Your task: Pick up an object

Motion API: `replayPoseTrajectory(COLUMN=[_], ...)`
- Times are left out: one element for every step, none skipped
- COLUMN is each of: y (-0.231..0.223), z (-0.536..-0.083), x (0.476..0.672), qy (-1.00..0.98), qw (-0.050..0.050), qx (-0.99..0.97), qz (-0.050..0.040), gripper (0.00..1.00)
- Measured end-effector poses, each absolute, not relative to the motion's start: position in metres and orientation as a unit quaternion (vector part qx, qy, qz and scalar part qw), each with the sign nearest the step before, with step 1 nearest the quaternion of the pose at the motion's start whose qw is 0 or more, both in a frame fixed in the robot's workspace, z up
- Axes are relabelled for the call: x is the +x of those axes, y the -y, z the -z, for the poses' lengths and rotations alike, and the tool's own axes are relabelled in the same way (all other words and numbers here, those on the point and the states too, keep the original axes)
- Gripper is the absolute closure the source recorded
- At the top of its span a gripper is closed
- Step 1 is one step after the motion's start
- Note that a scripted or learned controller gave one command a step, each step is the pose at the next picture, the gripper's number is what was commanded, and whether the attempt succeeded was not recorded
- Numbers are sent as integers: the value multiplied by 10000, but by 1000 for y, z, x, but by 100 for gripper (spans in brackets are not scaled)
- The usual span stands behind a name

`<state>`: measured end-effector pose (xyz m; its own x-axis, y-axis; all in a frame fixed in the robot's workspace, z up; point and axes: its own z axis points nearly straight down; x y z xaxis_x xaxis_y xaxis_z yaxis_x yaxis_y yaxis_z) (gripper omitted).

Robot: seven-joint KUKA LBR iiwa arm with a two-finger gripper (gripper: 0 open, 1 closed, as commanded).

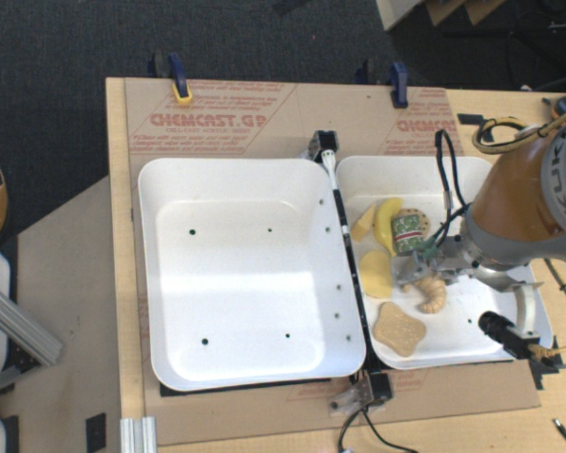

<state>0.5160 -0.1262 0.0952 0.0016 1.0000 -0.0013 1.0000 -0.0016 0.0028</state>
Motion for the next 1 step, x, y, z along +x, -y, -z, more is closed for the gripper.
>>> replayPoseTrajectory(y=[36], z=[-190], x=[532], qy=[-7111], qw=[27], qx=[7030], qz=[-54], gripper=[100])
